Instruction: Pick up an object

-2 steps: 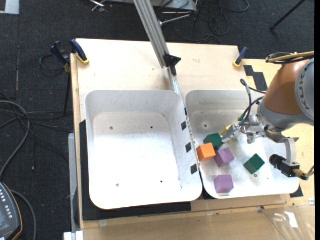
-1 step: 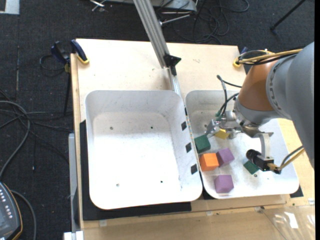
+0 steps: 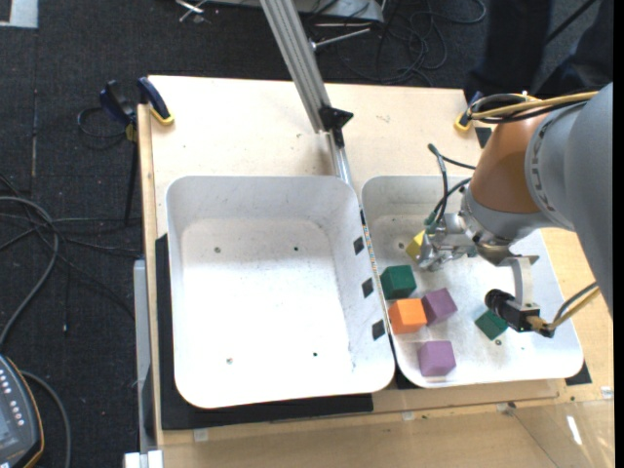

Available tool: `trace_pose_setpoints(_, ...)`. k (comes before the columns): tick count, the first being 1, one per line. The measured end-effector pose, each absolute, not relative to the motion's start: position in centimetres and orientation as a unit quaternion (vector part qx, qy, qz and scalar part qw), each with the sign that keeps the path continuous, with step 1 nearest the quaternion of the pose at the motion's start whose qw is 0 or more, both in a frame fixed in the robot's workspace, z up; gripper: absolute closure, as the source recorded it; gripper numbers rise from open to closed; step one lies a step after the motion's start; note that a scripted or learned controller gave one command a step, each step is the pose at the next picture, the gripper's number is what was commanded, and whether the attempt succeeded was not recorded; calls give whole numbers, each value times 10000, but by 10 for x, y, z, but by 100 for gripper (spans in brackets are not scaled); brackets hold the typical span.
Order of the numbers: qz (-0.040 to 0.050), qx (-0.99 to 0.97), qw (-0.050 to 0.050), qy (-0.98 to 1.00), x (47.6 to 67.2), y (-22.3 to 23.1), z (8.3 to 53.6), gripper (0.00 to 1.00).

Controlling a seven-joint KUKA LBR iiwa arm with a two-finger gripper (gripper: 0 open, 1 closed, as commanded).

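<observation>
A yellow block lies in the upper-middle part of the right bin, partly covered, just at the left of the gripper. The gripper sits low over the bin floor beside it. Whether it is clenched, released or grasping anything cannot be told from this angle. Just below the yellow block is a green cube. Below that, an orange cube and a purple cube sit side by side, touching or nearly so. A second purple cube lies alone nearer the front wall. A small green block rests toward the bin's right side, partly hidden by robot hardware. The arm enters from the right and covers the upper right part of this bin. The left bin adjoins the right bin along its inner wall. A metal rail slants down from the top of the view to the gap between the bins. Both bins stand on a pale bench with a clamp at its far left corner.
</observation>
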State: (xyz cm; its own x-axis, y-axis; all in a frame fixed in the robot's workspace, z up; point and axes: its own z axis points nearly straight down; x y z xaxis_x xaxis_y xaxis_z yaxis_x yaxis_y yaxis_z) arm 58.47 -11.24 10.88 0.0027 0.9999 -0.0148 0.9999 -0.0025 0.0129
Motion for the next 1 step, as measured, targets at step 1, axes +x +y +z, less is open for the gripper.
trace_pose_setpoints(1,-12,7082,113,7060,585,-114,109,0)
